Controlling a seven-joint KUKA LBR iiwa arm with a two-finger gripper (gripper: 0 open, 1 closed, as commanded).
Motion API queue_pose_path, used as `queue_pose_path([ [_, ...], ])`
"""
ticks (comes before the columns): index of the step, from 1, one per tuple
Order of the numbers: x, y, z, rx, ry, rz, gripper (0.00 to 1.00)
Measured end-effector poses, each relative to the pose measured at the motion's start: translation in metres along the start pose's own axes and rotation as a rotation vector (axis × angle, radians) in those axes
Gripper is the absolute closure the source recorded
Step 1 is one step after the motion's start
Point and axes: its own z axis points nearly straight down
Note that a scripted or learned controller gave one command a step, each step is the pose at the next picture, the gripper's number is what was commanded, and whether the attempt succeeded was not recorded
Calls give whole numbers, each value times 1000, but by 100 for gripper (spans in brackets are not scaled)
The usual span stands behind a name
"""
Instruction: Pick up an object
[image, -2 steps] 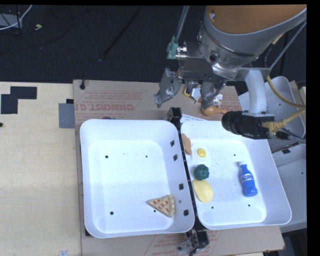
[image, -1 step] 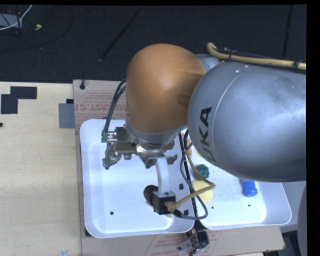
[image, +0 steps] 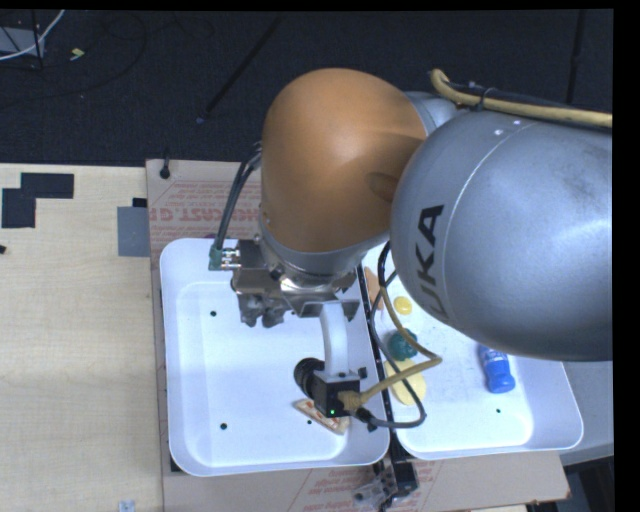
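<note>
My gripper (image: 264, 312) hangs low over the upper middle of the left bin (image: 200, 400), mostly hidden under the orange wrist band. A flat tan piece (image: 318, 414) lies near the left bin's front right corner, below and to the right of the gripper. In the right bin (image: 540, 425) I see a blue object (image: 497, 370), a teal object (image: 402, 346), a small yellow piece (image: 402, 304) and a pale yellow piece (image: 410, 386). An orange sliver (image: 372, 285) shows at the arm's edge. Nothing can be seen in the gripper.
The big grey arm covers the upper part of the right bin. Brown cardboard (image: 190, 205) lies under both bins. A wooden bench top (image: 70, 330) with black and grey patches stretches to the left.
</note>
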Motion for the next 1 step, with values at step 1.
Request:
queue_pose_path([
  [1, 3, -22, -50, -8, 4, -3, 100],
])
